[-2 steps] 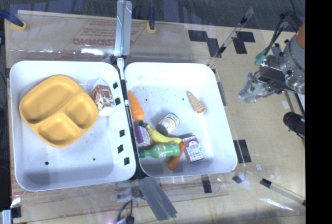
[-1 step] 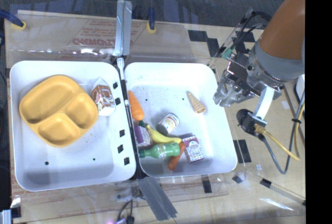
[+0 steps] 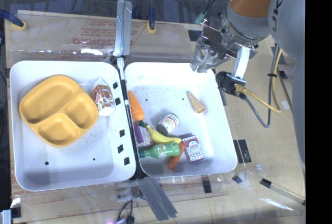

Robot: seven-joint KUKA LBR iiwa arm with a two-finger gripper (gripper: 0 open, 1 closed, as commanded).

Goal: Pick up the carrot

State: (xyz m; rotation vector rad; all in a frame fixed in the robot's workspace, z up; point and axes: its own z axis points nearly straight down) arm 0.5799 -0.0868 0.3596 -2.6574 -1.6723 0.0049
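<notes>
Gripper (image 3: 205, 59), finger state unreadable, hangs over right bin's (image 3: 220, 114) far rim; carrot (image 3: 136, 106) lies well off toward the divider, beside crowded banana (image 3: 162, 136), risking a wrong grab.

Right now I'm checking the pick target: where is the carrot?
In the camera view, the carrot lies in the right bin, against its left wall beside the centre divider, just above the banana and left of the small can.
</notes>
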